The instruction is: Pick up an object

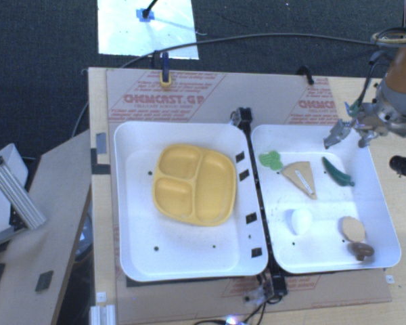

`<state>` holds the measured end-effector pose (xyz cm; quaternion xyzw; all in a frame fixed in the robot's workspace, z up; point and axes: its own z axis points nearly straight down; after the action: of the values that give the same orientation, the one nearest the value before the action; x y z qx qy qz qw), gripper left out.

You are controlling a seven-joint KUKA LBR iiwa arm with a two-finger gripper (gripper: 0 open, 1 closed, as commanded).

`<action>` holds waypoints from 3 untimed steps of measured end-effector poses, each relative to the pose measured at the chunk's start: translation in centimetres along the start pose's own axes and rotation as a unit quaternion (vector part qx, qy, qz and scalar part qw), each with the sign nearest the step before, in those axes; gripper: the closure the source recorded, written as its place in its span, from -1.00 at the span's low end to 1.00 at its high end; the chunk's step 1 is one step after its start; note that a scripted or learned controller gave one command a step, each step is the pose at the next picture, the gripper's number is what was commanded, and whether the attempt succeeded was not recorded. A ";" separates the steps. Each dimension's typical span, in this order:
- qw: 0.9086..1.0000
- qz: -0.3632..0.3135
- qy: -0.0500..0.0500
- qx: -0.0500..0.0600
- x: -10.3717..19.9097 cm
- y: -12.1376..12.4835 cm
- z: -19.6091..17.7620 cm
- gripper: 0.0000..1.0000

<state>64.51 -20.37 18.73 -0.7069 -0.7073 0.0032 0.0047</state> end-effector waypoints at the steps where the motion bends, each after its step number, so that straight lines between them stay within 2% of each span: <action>1: 1.000 -0.002 -0.001 -0.007 0.1 0.3 -0.9 -1.00; 3: 1.000 -0.003 -0.001 -0.005 0.9 1.2 9.6 -1.00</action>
<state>65.62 -19.47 9.13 -0.7045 -0.7097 0.0001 0.0000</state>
